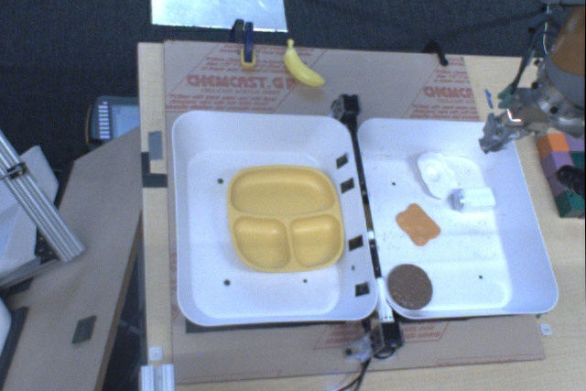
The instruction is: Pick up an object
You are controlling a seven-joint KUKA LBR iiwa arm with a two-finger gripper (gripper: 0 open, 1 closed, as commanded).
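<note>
Nearest the lens, a flat, round, dark brown cookie-like disc (410,286) lies at the front left corner of the right bin (526,233), with a flat orange cracker-shaped piece (417,223) just behind it and, farther back, a glossy white moulded lump (437,168) touching a small pale cylinder with a grey end (469,197). Left of the black clips along the divide, the smooth left bin (197,197) holds a matte yellow three-compartment plate (285,217), and a plastic banana (303,68) lies on the printed cardboard behind both bins. At the right bin's far right rim hangs the gripper (499,135), metallic and blurred, with nothing visibly between its fingers, though whether they are apart or together I cannot tell.
</note>
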